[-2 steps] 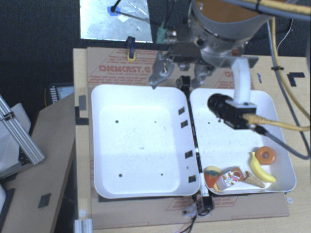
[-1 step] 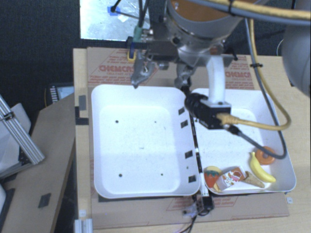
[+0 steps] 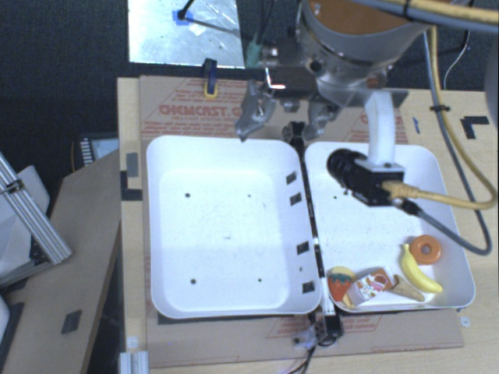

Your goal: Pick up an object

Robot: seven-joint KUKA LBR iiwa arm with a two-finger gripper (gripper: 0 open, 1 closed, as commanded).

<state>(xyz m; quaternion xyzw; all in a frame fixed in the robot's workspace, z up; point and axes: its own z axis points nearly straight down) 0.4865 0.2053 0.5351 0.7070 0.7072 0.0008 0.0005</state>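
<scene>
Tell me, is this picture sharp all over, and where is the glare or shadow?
In the camera view, the end effector and orange band near the lens look soft and blurred; the banana and the other small toys are coarse but recognisable; the foil sheet behind the bench glares brightly; the left bin is evenly lit, with faint shading along its walls.

Grey arm [image 3: 343,61] with orange band, yellow cables, black camera-like module [image 3: 360,176].

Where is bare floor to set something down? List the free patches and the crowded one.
Free: the left bin, wall to wall; the right bin's middle. Crowded: its near right corner, with banana, orange ring and small packet.
</scene>
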